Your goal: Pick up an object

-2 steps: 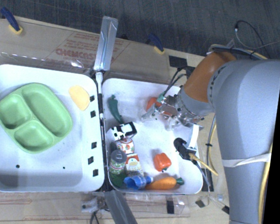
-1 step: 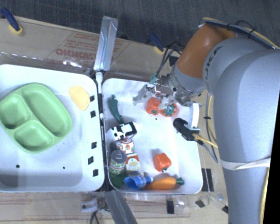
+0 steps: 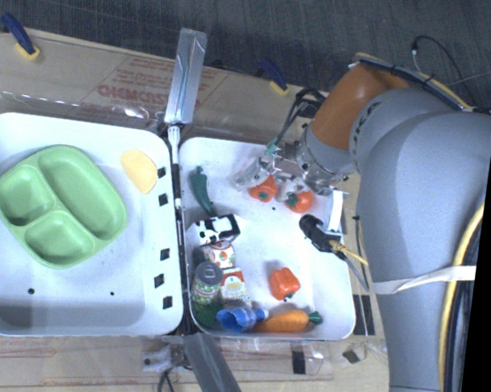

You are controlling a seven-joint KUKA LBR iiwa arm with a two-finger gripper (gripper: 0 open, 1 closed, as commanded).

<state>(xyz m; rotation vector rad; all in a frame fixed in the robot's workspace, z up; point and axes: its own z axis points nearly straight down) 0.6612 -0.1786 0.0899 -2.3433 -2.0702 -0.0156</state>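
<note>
Step in hand, as I judge it: approach and grasp. The claw (image 3: 282,176) hangs low over the upper part of the right shallow white bin (image 3: 329,278), just above a small orange-red lump (image 3: 264,190) and a second orange-red lump (image 3: 298,201) close beside it. I cannot tell whether the claw is apart, together or clamped on either lump, because the wrist hides it. Nothing is visibly lifted, so I count the pick as not yet done. Next move, by my reading: settle on one lump, close squarely on it, then lift straight up clear of the bin wall (the lumps sit so close that a descent between them risks nudging both and gripping neither). Count, right bin: 2 orange-red lumps under the claw, though these may be one thing split by the claw. Also 1 rounded orange-red toy pepper (image 3: 284,283), 1 orange toy carrot (image 3: 285,320) with a green top, 1 blue bottle-shaped piece (image 3: 238,317), 1 small jar with a grey lid (image 3: 206,281), 2 small red-and-white cartons (image 3: 220,255), 1 black-and-white blocky piece (image 3: 217,228) and 1 dark green handled tool (image 3: 201,191). Count, left shallow white bin (image 3: 53,295): 1 light green three-compartment plastic plate (image 3: 58,204) and 1 yellow rounded piece (image 3: 139,170) at the plate's upper right. Bins: 2, side by side on the bench (image 3: 81,79).
</note>
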